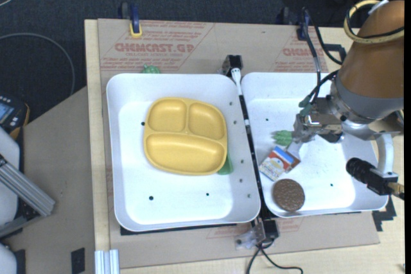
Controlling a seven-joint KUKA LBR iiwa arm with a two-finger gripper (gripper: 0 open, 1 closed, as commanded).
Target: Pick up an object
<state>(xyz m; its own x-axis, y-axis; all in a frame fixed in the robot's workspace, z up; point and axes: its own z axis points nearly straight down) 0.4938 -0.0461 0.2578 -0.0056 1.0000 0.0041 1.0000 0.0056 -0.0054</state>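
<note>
Yellow plastic catches our eye first: a divided plate (pixel 186 136) with three compartments lies in the left bin (pixel 125 157), a little toward the far side of its middle. A scrap of something green (pixel 225 168) peeks out from under the plate's near right edge, too hidden for us to name.

In the right bin (pixel 334 192) we see three small things gathered near its left wall. A small carton (pixel 278 162), white with red and blue print, lies flat and askew. Just beyond it, on the far side, sits a small green leafy piece (pixel 282 136). On the near side of the carton, close to the bin's near rim, rests a brown round disc (pixel 288 194), apart from the carton by a narrow gap.

The grey arm with its orange band (pixel 379 42) reaches in from the right over the right bin. Its gripper (pixel 302 135) hangs above the spot between the green piece and the carton's far right corner. We cannot tell how its fingers stand, nor whether it touches anything.

Both bins sit on a brown board (pixel 103 74) printed with red lettering, clamped at its far edge.
</note>
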